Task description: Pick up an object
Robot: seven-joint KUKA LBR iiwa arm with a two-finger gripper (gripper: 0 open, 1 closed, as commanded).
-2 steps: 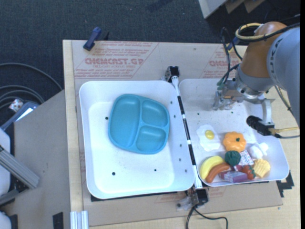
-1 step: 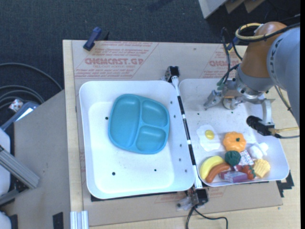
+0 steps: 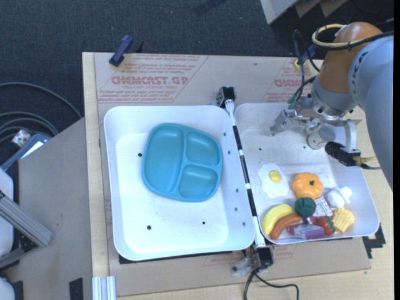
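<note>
Toy food [image 3: 306, 208] heaped in right bin [image 3: 369, 195]; pincer [image 3: 310, 125] state unclear; bench [image 3: 156, 74] reads CHEMCAST.

1. In the right bin we see a fried egg [image 3: 272, 179], flat, white with a yellow yolk, near the left wall.
2. Just right of it sits a small orange pumpkin [image 3: 307, 184].
3. A yellow banana [image 3: 277, 216] lies curved in the near left corner, touching an orange sausage-like piece [image 3: 286, 224].
4. A dark green item [image 3: 305, 206], a corn piece [image 3: 344, 219] and some wrapped bits cluster beside them.
</note>
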